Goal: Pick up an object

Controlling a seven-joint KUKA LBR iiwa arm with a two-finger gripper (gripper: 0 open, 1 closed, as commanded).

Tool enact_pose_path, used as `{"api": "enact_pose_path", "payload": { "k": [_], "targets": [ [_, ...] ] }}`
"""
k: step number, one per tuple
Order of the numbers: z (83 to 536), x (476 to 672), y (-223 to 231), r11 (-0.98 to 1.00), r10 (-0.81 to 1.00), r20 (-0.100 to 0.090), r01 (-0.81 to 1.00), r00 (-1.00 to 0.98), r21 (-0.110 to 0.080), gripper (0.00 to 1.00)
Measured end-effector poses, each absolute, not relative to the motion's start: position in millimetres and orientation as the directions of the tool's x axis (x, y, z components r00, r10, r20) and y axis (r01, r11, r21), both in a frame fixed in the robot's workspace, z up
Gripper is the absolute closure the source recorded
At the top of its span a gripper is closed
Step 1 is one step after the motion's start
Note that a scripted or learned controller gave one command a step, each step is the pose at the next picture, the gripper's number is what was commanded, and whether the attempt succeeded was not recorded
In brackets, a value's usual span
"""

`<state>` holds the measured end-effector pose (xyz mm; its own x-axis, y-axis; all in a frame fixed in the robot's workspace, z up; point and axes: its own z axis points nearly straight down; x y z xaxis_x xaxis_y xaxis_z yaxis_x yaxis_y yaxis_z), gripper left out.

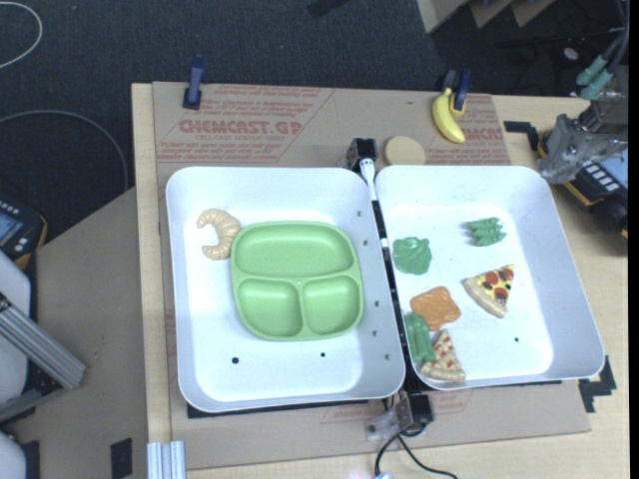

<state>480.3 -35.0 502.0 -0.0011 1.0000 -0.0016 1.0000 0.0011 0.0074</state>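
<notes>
Cardboard-topped bench (250, 118) — two white bins (200, 367) — dark carpet (150, 18) around.

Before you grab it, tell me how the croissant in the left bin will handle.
The croissant looks like a small moulded toy, so probably stiff and light. Its curved, ridged shape may rock or spin if nudged. It lies close beside the green divided plate, which may crowd a grasp.

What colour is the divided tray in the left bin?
Light green; the divided tray shows best in the camera view.

Robot lab, clamped cardboard bench (250, 118), white bins (190, 267), loose cables (20, 28)
</notes>
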Motion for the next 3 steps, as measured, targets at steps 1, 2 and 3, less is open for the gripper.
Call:
{"api": "enact_pose_path", "payload": {
  "k": [1, 2, 3],
  "targets": [
    [407, 478.5, -50, -0.004, 1.000, 0.000, 1.000, 0.004, -0.011, 1.00],
    [314, 478.3, -44, -0.002, 1.000, 0.001, 1.000, 0.002, -0.011, 1.00],
    [401, 480.0, 68, 0.014, 1.000, 0.004, 1.000, -0.014, 0.011, 1.00]
  ]
}}
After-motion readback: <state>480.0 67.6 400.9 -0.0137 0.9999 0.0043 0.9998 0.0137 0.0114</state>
